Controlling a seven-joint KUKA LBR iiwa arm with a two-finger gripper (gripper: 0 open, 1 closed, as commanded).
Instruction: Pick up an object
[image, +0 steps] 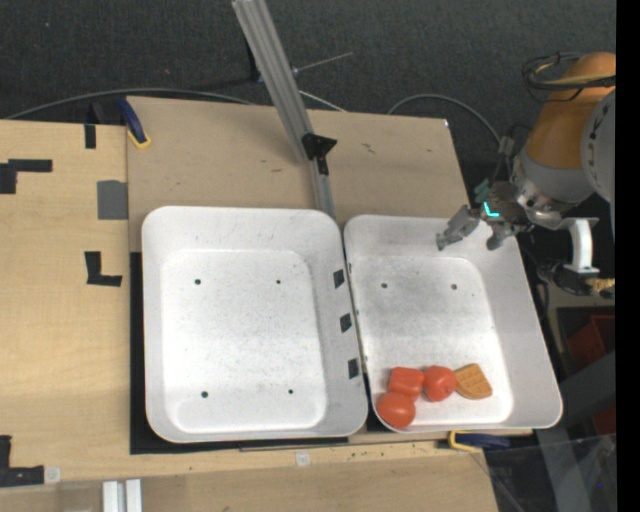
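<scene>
Hovering over the far right corner of the right bin (520, 300): the end effector (475, 228), fingers spread apart, 1 toward the bin's middle, 1 nearer the right rim, nothing between them and nothing touched. Well apart from it, down at the near edge of that same bin: 3 red-orange pieces, namely a red piece (405, 380), a second red piece (438, 383) just to its right, a third red piece (396, 409) tucked below the first at the rim, plus an orange-tan piece (473, 382) at the right end of the row. Clustered so closely as to look touching; no clear long axis on the rounded red ones, the row itself running left to right across the bin. Likely needed: a long travel toward the near wall, slightly leftward, then a descent. Probably easiest to take: the orange-tan piece, outermost and closest in line. Off to the left: the left bin (170, 300), on the same surface (200, 150).
</scene>
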